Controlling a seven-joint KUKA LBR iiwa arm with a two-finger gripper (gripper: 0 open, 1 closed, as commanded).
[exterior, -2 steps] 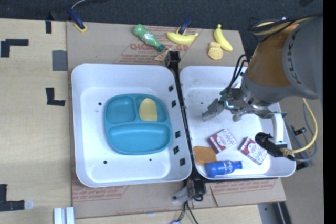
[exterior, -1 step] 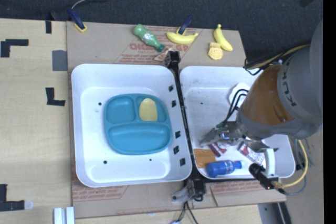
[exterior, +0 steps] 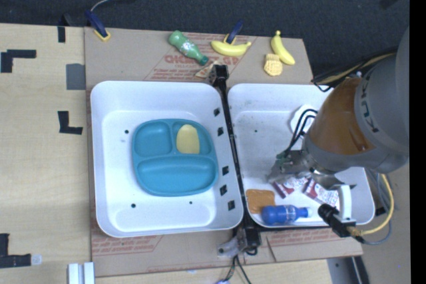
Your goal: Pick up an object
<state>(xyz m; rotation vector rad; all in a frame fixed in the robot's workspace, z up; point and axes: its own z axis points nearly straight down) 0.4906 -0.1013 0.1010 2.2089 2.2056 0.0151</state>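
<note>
Grey arm's claw [exterior: 287,169] low in the right shallow white bin [exterior: 266,100], apparently over crumpled red-and-white packets [exterior: 318,191]; grip state indiscernible.

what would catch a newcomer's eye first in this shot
The big grey arm with its orange band fills the right side, reaching down into the right bin. In the left bin a bright blue divided plate carries a yellow piece. Near the right bin's front edge lies a blue bottle beside an orange piece.
</note>
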